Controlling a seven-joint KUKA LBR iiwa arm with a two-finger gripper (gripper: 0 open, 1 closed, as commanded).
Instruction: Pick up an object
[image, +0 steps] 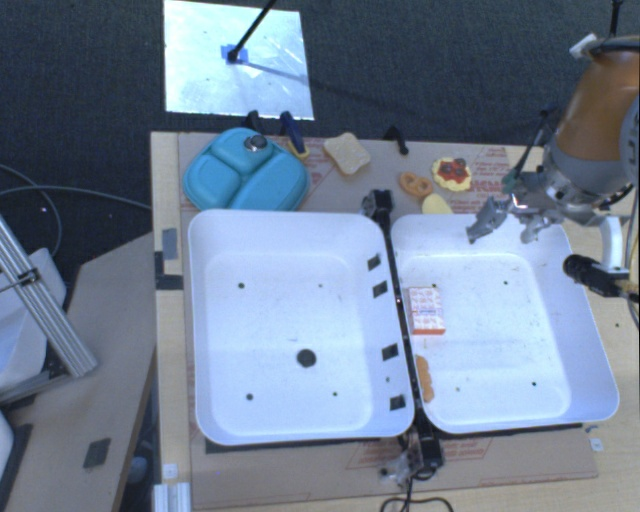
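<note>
A small white box with a red label (426, 309) lies near the left wall of the right bin (560, 400). An orange-brown piece (424, 378) rests lower down against that same wall. A dark round disc (306, 357) sits on the floor of the left bin (230, 260). My gripper (508, 222) hangs over the right bin's far edge, up and right of the white box, open with nothing between its two fingers.
Behind the bins lie a blue sectioned tray (246, 174), a toast slice (347, 153), a pretzel-like piece (414, 183), a small pizza toy (452, 173) and a yellow piece (436, 205). A black divider (392, 300) separates the bins. The arm's orange band (600, 95) is at the right.
</note>
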